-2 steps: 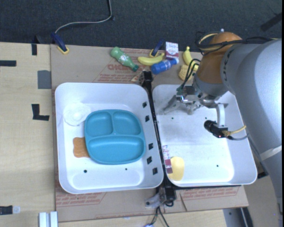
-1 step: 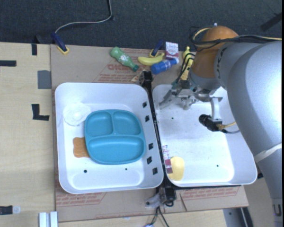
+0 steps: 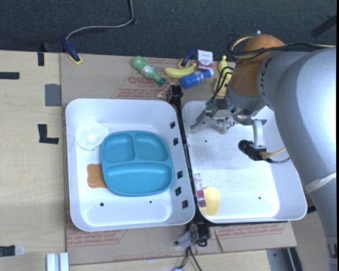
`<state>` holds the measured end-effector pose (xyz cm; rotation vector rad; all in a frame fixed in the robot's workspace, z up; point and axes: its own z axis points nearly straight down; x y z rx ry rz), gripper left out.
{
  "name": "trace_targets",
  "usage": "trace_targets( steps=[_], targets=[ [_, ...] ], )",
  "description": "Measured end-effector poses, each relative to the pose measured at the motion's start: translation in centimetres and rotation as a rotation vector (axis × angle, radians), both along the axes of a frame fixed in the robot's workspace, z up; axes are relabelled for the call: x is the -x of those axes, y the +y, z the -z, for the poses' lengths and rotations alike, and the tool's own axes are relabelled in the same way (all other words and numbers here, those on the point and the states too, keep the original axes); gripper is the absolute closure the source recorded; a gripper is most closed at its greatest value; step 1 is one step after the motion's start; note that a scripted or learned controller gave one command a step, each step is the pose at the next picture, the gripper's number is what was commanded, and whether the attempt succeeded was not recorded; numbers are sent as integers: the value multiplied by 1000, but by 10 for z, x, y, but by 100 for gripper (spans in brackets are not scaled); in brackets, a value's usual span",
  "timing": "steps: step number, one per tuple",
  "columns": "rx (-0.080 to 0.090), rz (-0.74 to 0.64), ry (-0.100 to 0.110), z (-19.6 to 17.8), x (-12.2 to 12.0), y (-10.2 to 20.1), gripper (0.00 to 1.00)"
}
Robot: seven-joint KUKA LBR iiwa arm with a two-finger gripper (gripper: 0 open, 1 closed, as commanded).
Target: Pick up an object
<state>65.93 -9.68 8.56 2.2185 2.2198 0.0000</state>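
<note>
White plastic makes up both shallow bins, two of them side by side in the middle of the frame: the left bin [image 3: 73, 151] and the right bin [image 3: 282, 199], split by a dark divider [image 3: 183, 151].

Left bin, three things: one blue divided plate [image 3: 137, 162] lying flat in the centre, one clear plastic cup [image 3: 89, 137] touching the plate's upper-left edge, and one tan flat piece [image 3: 94, 176] partly tucked under the plate's left side. Open floor remains along the top and the bottom of this bin.

Right bin, two things: one pale yellow object [image 3: 211, 200] near the lower-left corner, and one small red-and-white packet [image 3: 198, 188] just beside it, against the divider. Most of this bin's floor, centre and right, lies open.

One arm [image 3: 296, 100] comes in from the right of the frame and overhangs the bin's right side. Its gripper [image 3: 214, 119] sits low over the bin's upper-left part, well apart from the yellow object; whether the jaws are open or closed I cannot tell (metal parts blur together there).

Beyond the bins, at upper centre, lie one green bottle [image 3: 147, 70], one banana [image 3: 179, 71], one blue bottle [image 3: 195, 78] and one small red-and-white box [image 3: 205, 57].
</note>
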Motion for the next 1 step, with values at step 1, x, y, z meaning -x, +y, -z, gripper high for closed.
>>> trace_targets(
  steps=[1],
  targets=[
    [0,1,-1,0,14,1,0]
  ],
)
